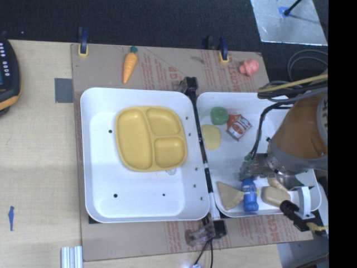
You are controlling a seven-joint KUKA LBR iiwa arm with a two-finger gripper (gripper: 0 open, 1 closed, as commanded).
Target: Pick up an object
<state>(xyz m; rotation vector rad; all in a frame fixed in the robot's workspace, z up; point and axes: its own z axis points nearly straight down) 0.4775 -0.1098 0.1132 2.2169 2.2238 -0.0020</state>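
1. Two white bins sit side by side on the tabletop (39, 149); the left bin (100, 194) holds a yellow divided plate (150, 137).
2. The right bin (223, 158) holds a green lid (219, 115), a red packet (239, 126), a pale disc (211, 137), a wedge (228, 194) and a blue bottle (249, 196).
3. The jaws (252, 169) hang just above the bottle; whether they are released or clenched cannot be told.
4. A carrot (129, 65) and a pink toy (249, 67) lie outside the bins.

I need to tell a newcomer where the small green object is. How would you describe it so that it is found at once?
Start from the right-hand white bin, the one the grey arm reaches into. Look at its far left corner, next to the divider between the bins: the small round green object lies there. A pale yellow round piece lies just below it and a red-and-white packet to its right; nothing else there is green.
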